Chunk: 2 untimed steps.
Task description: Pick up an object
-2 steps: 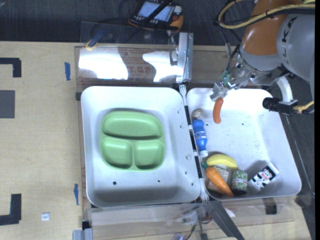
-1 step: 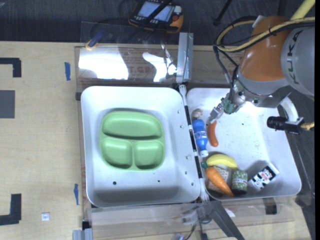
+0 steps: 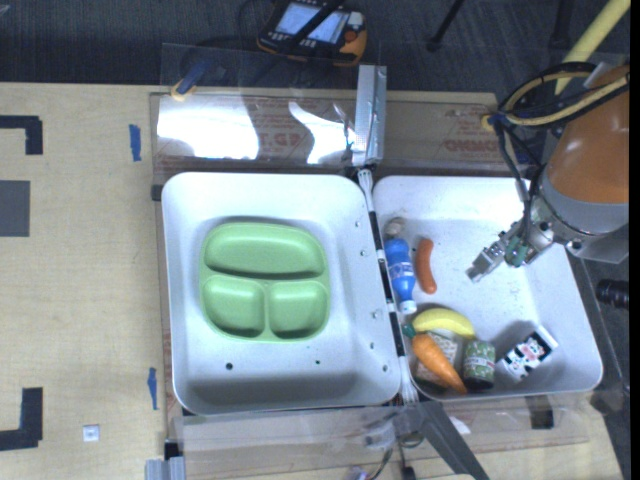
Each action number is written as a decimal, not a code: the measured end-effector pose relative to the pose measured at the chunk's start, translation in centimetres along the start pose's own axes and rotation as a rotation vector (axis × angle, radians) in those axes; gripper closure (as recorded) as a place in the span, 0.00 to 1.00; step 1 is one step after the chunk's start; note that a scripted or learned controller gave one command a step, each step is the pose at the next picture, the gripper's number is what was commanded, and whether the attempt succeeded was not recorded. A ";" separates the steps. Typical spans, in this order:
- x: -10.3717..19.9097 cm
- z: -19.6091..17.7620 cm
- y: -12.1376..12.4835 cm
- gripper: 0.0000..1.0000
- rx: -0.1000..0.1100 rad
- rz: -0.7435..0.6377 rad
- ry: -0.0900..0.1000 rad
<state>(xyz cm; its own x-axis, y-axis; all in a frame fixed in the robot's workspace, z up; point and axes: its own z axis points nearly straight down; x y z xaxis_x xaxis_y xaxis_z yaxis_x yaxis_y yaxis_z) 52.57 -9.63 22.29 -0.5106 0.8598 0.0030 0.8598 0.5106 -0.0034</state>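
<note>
The right bin [image 3: 560, 268] holds a blue bottle [image 3: 401, 270] along its left wall, with a small red sausage [image 3: 427, 265] beside it. Near the front lie a yellow banana [image 3: 444, 321], an orange carrot [image 3: 437, 359], a green can [image 3: 479, 361] and a black-and-white block [image 3: 527, 353]. My gripper [image 3: 492, 259] hangs over the middle of the right bin, to the right of the sausage and above the banana. Nothing shows between its fingers.
The left bin [image 3: 190, 208] carries a green divided tray [image 3: 266, 278]. A metal divider post [image 3: 369, 108] stands behind the gap between the bins. The arm's orange band [image 3: 595, 163] looms over the right bin's far right corner.
</note>
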 end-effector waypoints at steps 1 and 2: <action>0.0 0.0 0.0 0.00 0.000 0.000 0.000; -1.5 12.4 -2.1 0.00 -0.003 -0.067 -0.002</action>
<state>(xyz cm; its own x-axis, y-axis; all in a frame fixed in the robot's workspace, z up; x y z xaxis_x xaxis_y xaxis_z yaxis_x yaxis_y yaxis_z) 51.49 -11.95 9.93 -0.5667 0.8239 0.0012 0.8239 0.5667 -0.0005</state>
